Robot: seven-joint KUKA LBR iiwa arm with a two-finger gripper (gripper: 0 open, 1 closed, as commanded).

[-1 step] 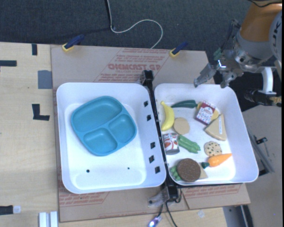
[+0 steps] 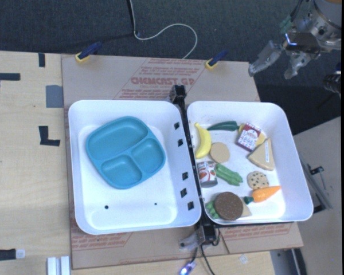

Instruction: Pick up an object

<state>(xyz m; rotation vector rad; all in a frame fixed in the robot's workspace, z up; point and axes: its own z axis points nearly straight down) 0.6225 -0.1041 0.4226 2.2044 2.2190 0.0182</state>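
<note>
Toy food (image 2: 229, 206): heaped in right bin (image 2: 292, 148); blue plate (image 2: 125, 152) in left bin. Gripper (image 2: 276, 63): upper right, fingers apart, holding nothing.

The scene is evenly and softly lit from above. Only faint shadows are cast inside the two shallow white plastic bins (image 2: 80, 153). Mild glare is seen on their glossy rims. The far dark carpet (image 2: 57, 10) is rendered dim. Slight softness and low resolution are noted throughout.
</note>
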